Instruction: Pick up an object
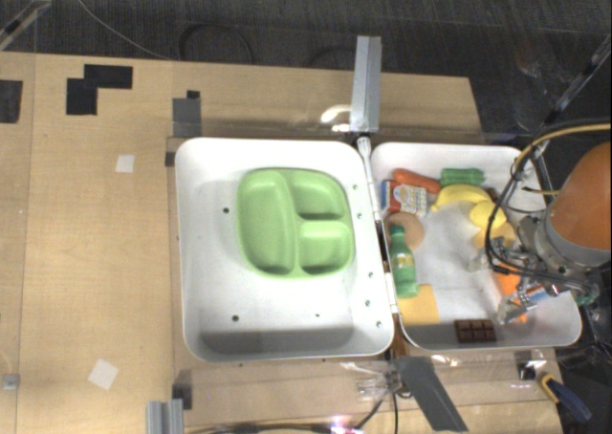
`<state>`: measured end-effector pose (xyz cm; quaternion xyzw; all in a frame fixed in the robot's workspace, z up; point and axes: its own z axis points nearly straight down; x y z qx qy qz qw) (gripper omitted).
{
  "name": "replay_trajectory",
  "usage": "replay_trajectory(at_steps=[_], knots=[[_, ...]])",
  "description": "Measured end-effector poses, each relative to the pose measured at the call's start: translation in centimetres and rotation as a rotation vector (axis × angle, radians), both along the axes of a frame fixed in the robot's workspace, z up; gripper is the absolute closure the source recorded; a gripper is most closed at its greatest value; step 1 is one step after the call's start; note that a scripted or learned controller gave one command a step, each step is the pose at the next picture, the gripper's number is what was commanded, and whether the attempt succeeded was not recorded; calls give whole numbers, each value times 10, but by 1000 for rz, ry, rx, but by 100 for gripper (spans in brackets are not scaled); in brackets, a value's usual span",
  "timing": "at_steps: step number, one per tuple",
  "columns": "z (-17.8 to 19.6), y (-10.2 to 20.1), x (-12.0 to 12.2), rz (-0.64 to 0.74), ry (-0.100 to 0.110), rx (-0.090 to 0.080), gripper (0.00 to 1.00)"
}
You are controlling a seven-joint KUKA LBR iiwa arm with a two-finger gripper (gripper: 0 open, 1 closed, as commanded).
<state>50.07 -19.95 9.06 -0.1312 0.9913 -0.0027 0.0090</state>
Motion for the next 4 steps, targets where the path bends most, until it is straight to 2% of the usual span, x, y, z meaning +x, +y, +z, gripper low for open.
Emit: replay_trajectory(at_steps=[1,2,3,4], knots=[[0,-4,0,-48,2,2,0],[14,-3,6,-42,-17,-2,100],[14,-3,6,-41,-16,-2,0],[0,-6,0,8,3,-1,0]])
